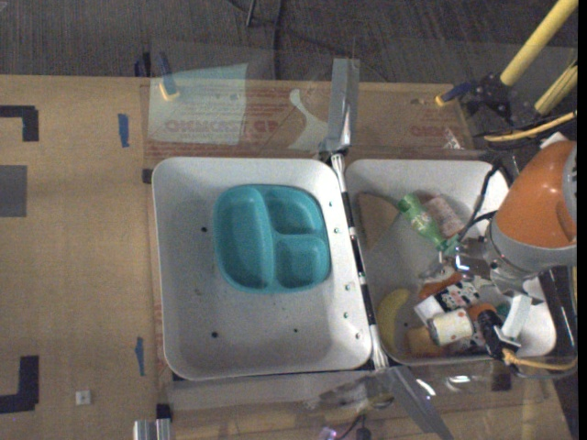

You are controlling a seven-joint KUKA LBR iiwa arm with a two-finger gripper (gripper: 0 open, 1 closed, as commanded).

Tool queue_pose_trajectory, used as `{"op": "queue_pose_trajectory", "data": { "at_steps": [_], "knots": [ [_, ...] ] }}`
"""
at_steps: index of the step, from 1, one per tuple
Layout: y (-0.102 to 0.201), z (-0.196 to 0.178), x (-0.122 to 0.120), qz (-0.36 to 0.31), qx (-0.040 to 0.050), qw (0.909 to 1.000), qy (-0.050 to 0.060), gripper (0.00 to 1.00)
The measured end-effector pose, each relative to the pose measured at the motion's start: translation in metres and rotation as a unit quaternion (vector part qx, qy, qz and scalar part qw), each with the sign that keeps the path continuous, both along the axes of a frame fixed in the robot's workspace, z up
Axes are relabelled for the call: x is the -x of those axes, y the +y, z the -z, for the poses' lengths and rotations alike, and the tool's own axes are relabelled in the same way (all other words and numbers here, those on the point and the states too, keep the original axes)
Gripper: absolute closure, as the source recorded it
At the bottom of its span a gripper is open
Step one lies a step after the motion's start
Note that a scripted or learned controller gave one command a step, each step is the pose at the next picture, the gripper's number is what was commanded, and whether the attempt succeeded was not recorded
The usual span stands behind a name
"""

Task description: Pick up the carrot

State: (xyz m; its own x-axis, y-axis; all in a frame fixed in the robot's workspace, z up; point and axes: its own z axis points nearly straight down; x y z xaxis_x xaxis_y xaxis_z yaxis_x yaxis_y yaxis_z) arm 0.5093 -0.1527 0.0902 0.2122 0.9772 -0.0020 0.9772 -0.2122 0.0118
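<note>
While the arm [541, 211] hangs over the right bin [396, 174], the gripper [463, 273] sits low among the clutter; can't tell its state. Carrot [443, 290]: orange piece just below-left of the gripper, beside a white cup [449, 326]. Teal tray [272, 236] in the left bin [183, 273].
</note>
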Motion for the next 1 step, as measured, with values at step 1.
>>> {"op": "queue_pose_trajectory", "data": {
  "at_steps": [1],
  "knots": [
    [-0.0426, 0.0006, -0.0451, -0.107, 0.0015, 0.9943, 0.0, 0.0]
  ]
}}
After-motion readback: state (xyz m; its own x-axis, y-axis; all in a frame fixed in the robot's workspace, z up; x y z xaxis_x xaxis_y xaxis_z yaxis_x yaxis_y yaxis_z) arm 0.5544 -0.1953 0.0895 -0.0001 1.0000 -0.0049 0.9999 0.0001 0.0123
